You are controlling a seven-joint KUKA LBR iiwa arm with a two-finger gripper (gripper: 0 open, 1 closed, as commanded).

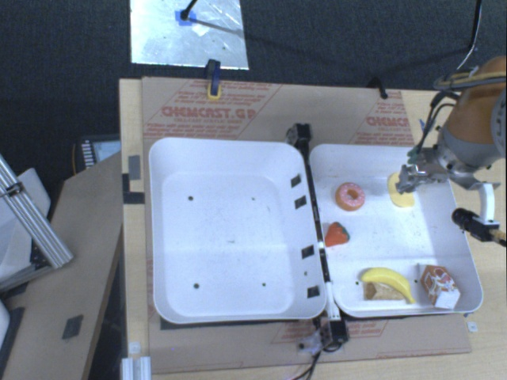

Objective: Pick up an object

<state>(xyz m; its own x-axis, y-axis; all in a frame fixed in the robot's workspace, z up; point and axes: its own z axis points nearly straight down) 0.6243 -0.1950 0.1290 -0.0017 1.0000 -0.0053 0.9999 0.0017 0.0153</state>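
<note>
camera view: pale yellow object (402, 194) under hand (409, 180)

We observed the gripper (409, 179) at the frame's right, over a yellow item (402, 192) in the right bin (444, 236); a doughnut (349, 196) lay nearby.

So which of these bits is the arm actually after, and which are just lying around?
Part of the job:
gripper, low over the right bin
pale yellow piece right under it
donut
strawberry
banana
small red and white carton

Just lying about:
left bin
cardboard sheet
foil square
yellow clamp
</note>
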